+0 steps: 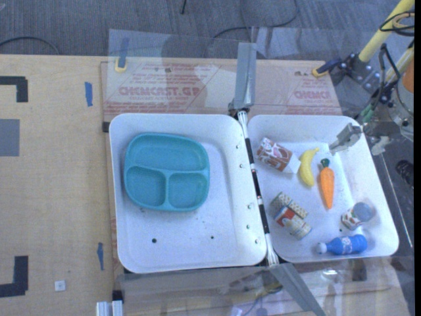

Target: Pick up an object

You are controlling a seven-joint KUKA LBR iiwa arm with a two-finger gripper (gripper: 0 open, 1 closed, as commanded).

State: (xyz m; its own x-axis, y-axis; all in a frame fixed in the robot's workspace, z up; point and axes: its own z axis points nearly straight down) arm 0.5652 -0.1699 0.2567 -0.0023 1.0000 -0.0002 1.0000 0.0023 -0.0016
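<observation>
My gripper [346,137] hangs over the upper right corner of the right-hand shallow white plastic bin [388,232], its grey metal parts just beside the rim. From this slanted view I cannot tell whether it is released or clenched, and I see nothing caught in it.

The things I could pick lie below it in that bin. Nearest is a smooth yellow toy banana [308,166], curved, and touching its right side is an orange toy carrot with a green top [326,184], tapering toward the near edge. To the left of the banana lies a small brown-and-white printed carton [273,155], tilted. Toward the middle of the bin sits a boxy red, white and tan toy package [290,215]. Near the right wall is a small rounded grey-capped jar-like toy [358,214], and just below it lies a glossy blue plastic bottle with a white cap [345,245], on its side.

The left-hand shallow white bin [131,242] has a matte, speckled floor and bears a teal plastic plate with three compartments [166,172], lying flat in its upper left part.
</observation>
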